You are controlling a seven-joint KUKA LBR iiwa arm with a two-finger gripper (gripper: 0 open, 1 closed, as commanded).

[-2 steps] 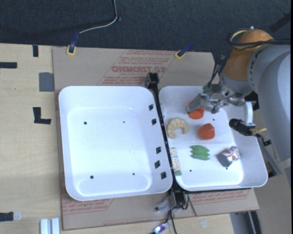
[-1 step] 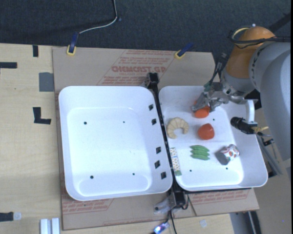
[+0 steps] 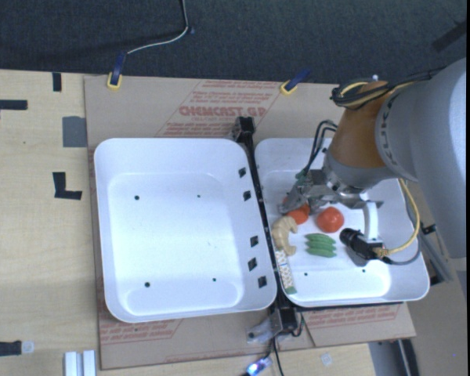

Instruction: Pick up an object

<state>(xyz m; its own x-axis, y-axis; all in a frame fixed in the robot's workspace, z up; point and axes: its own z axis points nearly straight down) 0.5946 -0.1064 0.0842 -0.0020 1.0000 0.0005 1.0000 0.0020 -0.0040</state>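
Clutter gathers in the right bin (image 3: 407, 284), close to the wall it shares with the left bin (image 3: 172, 225); both white bins sit on the desk (image 3: 31, 210). 5 small things lie there. A red round piece (image 3: 330, 219) has a smaller orange-red piece (image 3: 299, 216) just beside it. A cream lump (image 3: 284, 233) lies against the shared wall, and a green pod-like thing (image 3: 321, 245) lies just below the red one. A speckled strip (image 3: 284, 271) runs along the wall and is too small to name.

The arm (image 3: 423, 131) reaches in from the right, cut off by the frame's edge. Its grey bulk and orange band (image 3: 360, 139) cover the right bin's far corner. The claw (image 3: 304, 197) hangs low over the orange-red piece, near or touching it; I cannot tell which. Wrist hardware crowds the spot, so I cannot tell whether the claw is spread or pressed together.
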